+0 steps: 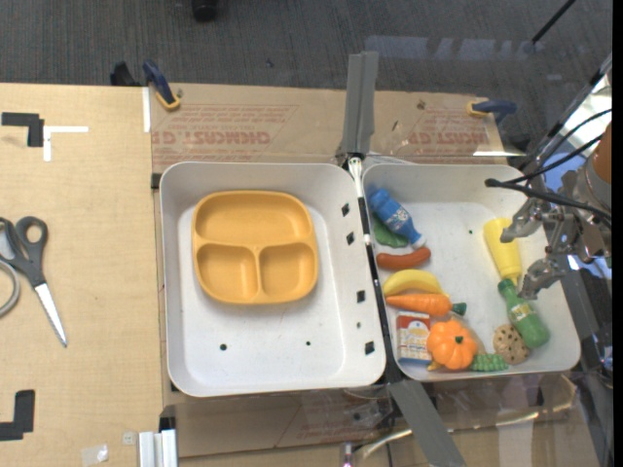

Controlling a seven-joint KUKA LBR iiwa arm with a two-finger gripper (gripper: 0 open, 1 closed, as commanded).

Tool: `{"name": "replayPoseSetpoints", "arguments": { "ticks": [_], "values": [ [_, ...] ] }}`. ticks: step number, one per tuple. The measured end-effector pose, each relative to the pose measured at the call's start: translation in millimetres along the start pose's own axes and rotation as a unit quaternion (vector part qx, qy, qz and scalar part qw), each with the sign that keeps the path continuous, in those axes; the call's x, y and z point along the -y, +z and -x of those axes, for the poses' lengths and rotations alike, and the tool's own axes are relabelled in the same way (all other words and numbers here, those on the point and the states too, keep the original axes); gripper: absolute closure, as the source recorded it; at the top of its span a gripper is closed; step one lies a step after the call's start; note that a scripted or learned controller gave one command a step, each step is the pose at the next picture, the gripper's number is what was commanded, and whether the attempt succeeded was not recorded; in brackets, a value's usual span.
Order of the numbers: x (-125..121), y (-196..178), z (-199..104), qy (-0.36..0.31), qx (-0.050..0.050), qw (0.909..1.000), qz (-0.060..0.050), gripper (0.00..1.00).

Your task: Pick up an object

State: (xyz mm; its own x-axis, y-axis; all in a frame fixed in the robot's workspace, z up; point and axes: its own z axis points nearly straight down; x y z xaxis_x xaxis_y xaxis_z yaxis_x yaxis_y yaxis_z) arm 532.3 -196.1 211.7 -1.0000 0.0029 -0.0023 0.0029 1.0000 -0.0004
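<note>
On a pale wooden worktop backed by dark grey carpet, two shallow white bins sit side by side on printed brown cardboard. The left bin holds a glossy orange plate, a rounded rectangle moulded into three compartments. The right bin holds smooth plastic toy food: a blue bottle toward the far left, a red sausage nearer, then a curved banana, a carrot, a ribbed pumpkin and a speckled cookie at the near edge. A yellow bottle and a green bottle lie toward the right wall. The metal pincer hangs just right of the yellow bottle, its two fingers spread and nothing between them. Scissors with grey handles lie at the worktop's left edge.
</note>
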Motion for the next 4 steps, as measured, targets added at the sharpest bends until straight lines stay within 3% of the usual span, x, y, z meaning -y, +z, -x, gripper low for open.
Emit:
{"name": "replayPoseSetpoints", "arguments": {
  "ticks": [1, 2, 3, 4],
  "values": [
    [25, 117, 10, 0.103, 0.001, 0.9947, 0.0, 0.0],
    [23, 107, 12, 0.101, 0.003, 0.9949, -0.001, 1.0],
    [23, 107, 12, 0.101, 0.003, 0.9949, -0.001, 0.0],
    [16, 118, 60, 0.118, 0.002, 0.993, -0.001, 0.0]
  ]
}}
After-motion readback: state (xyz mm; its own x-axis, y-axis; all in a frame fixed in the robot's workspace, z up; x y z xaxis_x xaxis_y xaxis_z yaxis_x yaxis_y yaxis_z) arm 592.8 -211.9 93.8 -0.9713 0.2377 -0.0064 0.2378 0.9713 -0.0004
